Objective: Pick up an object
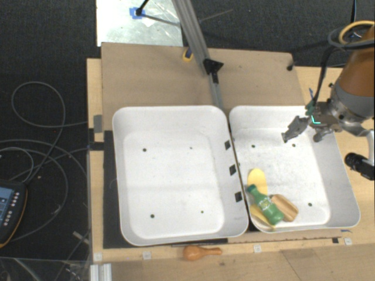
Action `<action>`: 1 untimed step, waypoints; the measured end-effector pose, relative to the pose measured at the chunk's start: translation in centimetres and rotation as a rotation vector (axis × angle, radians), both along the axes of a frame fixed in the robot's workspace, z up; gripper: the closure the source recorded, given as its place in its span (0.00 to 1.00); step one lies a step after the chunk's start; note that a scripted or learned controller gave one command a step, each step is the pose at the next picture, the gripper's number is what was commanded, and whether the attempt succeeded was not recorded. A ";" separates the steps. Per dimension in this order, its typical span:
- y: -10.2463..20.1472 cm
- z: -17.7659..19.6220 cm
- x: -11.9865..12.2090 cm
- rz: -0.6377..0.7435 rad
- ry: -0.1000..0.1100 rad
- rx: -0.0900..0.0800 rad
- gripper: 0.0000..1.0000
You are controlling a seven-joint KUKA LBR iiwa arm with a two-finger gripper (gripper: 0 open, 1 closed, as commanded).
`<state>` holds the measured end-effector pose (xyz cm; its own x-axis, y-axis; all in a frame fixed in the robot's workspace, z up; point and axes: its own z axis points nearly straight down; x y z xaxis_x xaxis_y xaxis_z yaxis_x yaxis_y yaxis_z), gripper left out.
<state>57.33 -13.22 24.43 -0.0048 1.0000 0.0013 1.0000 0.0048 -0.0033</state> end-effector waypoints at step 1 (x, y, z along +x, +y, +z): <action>0.0 0.2 0.1 -0.002 -0.005 -0.001 0.00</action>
<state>57.41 -13.23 24.68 -0.0030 1.0000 0.0004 1.0000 0.0030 0.0013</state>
